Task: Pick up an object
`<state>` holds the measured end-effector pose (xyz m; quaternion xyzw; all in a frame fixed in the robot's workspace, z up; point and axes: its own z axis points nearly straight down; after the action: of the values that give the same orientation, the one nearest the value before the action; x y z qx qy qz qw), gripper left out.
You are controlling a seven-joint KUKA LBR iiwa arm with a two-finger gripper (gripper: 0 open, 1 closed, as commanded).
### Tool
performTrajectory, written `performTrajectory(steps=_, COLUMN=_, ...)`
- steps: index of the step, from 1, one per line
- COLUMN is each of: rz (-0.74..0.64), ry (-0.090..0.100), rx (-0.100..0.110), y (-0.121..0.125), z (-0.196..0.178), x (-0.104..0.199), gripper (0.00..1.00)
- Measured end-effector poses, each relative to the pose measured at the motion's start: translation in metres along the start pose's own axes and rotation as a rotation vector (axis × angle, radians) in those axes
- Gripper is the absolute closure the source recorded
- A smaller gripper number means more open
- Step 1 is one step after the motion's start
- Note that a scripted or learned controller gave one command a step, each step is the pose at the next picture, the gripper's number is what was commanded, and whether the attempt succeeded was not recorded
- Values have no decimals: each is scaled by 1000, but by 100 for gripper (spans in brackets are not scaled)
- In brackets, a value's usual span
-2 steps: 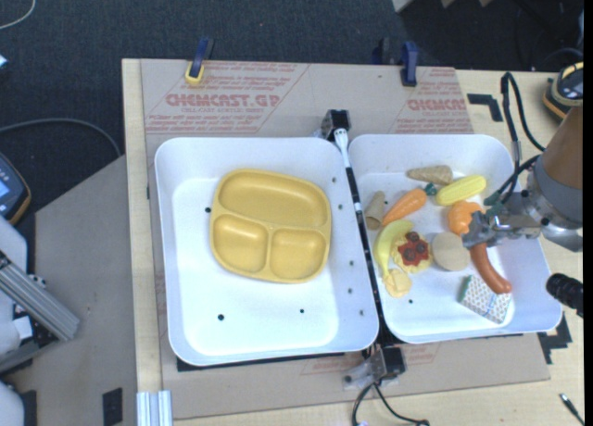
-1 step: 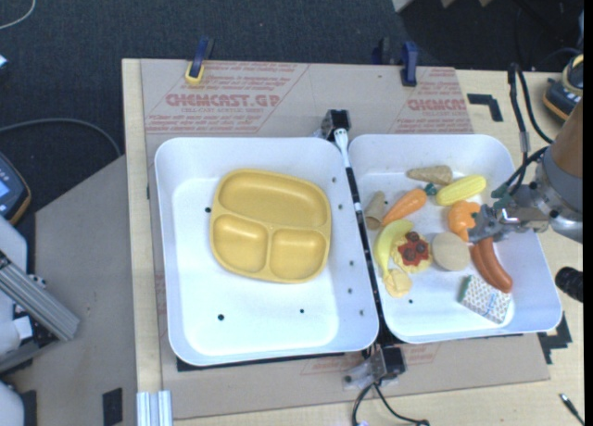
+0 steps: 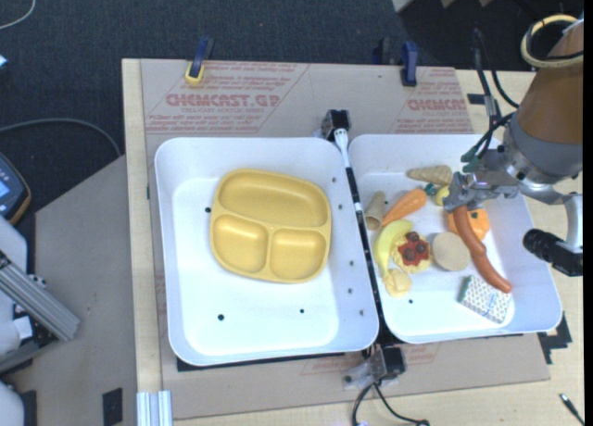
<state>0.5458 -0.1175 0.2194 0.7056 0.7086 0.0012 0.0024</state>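
The right bin [image 3: 533,315] holds several toy foods. Among them are a small carrot [image 3: 405,205], a yellow banana [image 3: 386,246], a red-topped piece [image 3: 413,250], a round beige piece [image 3: 451,252], a long orange carrot [image 3: 480,253], a checkered block [image 3: 485,299] and a beige root [image 3: 430,174]. My gripper [image 3: 460,194] hangs low over the bin's upper right part. It is above the top end of the long orange carrot and just right of the small carrot. Its tips are hard to make out against the items.
The left bin [image 3: 176,257] holds a yellow divided plate [image 3: 271,225]. A black-studded divider [image 3: 357,220] runs between the bins. A yellow clamp [image 3: 195,68] and a blue clamp [image 3: 409,61] stand on the bench's far edge. The arm's grey body [image 3: 551,128] overhangs the right bin's far right corner.
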Motion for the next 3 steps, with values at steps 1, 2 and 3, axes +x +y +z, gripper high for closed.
performTrajectory(steps=1, rz=1, ry=0, rx=0, y=43, z=-13, x=25, gripper=100)
performTrajectory(steps=2, rz=3, ry=1, rx=1, y=61, z=-14, x=37, gripper=100)
performTrajectory(steps=3, rz=3, ry=1, rx=4, y=64, z=-11, x=49, gripper=100)
